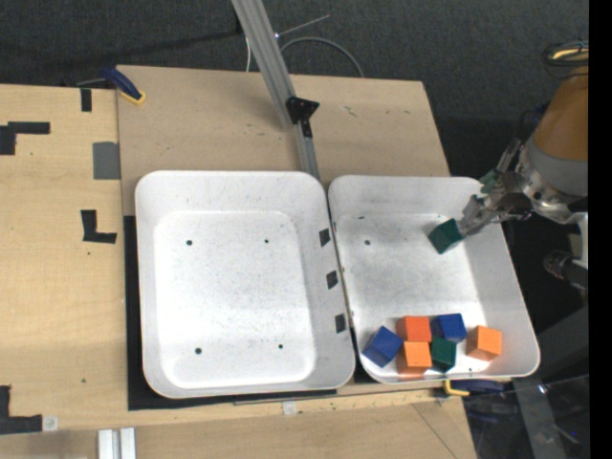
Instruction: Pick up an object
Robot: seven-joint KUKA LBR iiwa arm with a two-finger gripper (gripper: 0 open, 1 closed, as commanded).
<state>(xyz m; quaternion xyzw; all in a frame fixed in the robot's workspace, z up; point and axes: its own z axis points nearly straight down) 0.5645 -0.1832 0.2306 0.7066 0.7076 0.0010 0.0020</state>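
Note:
My gripper (461,226) reaches in from the right over the upper right part of the right bin (382,208). A dark green block (443,236) sits tilted at its fingertips, and the fingers look shut on the block's upper right side. The grey arm with its orange band (564,122) stands over the bin's right rim. Several more blocks lie packed along the bin's front edge: a blue one (382,344), an orange one (416,328), a second blue one (449,326), another orange one (415,356), a green one (443,354) and an orange one (486,341).
The left bin (163,199) lies beside the right one, their rims touching. A slanted metal pole (273,55) comes down from the top to the bins' shared back corner. The wooden bench (57,208) extends to the left.

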